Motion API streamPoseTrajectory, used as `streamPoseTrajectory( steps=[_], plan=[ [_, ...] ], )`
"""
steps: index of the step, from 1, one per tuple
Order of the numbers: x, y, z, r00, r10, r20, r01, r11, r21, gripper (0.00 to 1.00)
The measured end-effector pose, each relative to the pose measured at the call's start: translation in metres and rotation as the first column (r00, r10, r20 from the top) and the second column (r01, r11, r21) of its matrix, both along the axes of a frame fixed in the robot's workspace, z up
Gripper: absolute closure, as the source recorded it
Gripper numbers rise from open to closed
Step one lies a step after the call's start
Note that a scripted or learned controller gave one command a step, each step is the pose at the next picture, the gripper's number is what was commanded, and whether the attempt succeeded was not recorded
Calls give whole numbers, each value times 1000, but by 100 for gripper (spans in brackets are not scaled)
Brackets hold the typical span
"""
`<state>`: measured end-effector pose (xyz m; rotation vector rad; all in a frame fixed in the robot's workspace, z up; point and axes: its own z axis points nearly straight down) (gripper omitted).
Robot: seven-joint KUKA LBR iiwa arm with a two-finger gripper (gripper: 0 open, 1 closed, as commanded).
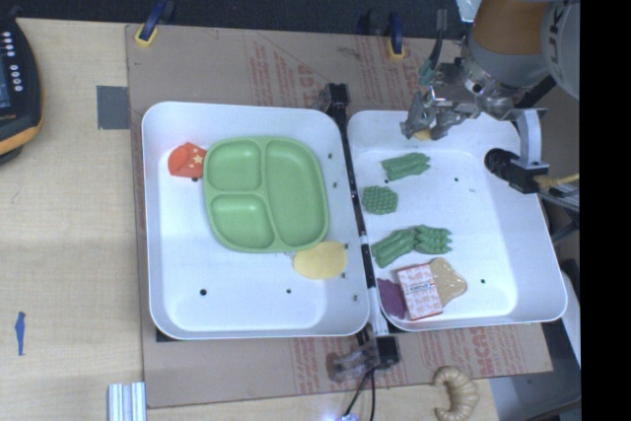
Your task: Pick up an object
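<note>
Above the right bin (537,256), at its far edge, the gripper (426,126) is seen with a small yellowish object (422,132) clenched between its jaws. Just below the jaws lies a green piece (405,166); 2 more green pieces (380,200) (410,242) lie farther below.

The tabletop (69,242) is pale wood. A cardboard sheet (237,64) lies on it, carrying two white bins (177,306) side by side. A black and orange pendant (15,84) rests at the left edge, grey tape (113,106) beside the cardboard.
</note>
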<state>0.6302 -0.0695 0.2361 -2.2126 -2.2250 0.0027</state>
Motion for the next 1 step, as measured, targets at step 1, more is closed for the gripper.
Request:
streamPoseTrajectory(
  steps=[1],
  plan=[
    [-21, 33, 1, 1000, 3, -2, -3, 1000, -1, 100]
  ],
)
